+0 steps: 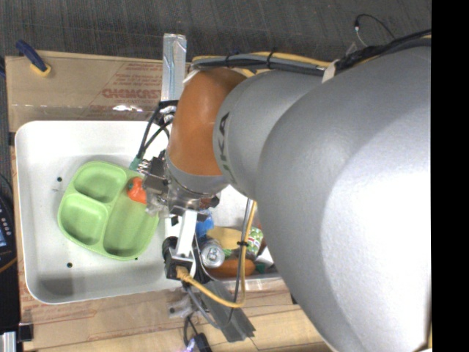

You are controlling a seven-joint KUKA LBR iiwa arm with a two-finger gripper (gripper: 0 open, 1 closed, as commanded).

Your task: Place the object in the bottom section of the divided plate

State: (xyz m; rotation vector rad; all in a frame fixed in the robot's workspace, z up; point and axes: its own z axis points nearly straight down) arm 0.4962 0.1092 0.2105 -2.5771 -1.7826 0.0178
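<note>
A light green divided plate (pixel 88 222) with three sections lies in the left white bin (pixel 37 145). A small orange object (pixel 135 191) shows at the plate's right rim, by the upper end of the long right-hand section. My gripper (pixel 149 188) is right beside that orange object, pointing left over the plate's edge; the wrist and orange band (pixel 201 123) hide most of it. Whether the object rests on the plate or hangs from the gripper cannot be told.
The grey arm covers most of the right bin. Below the wrist I see a blue item (pixel 203 226), a yellow item (pixel 227 237), a metal can (pixel 212 255) and a brown item (pixel 234 268). Cardboard (pixel 88 79) lies behind the bins.
</note>
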